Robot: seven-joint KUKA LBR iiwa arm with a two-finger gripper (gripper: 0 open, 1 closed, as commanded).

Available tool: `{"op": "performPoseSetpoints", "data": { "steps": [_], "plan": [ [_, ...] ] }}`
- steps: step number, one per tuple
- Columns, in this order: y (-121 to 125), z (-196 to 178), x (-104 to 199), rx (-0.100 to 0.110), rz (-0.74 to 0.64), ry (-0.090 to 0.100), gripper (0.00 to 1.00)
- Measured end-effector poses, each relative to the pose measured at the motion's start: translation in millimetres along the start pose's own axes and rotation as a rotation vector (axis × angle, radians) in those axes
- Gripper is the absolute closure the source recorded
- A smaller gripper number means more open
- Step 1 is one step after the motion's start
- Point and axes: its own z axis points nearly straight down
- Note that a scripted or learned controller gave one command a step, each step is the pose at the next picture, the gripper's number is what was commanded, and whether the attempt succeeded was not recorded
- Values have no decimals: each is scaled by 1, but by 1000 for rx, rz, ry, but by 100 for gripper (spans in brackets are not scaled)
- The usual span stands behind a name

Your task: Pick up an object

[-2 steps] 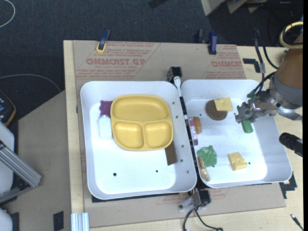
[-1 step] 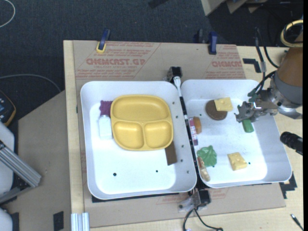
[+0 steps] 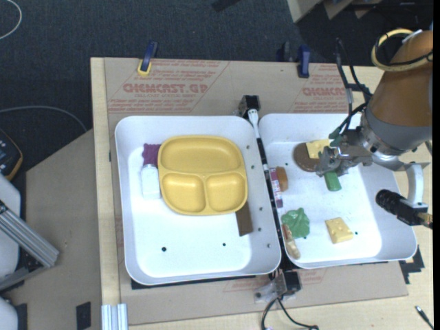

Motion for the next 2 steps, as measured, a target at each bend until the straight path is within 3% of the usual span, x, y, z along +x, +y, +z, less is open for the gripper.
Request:
{"op": "performPoseSetpoints", "data": {
  "steps": [2],
  "plan": [
    [5, 2, 97, -3, -1, -2, 100]
  ]
}}
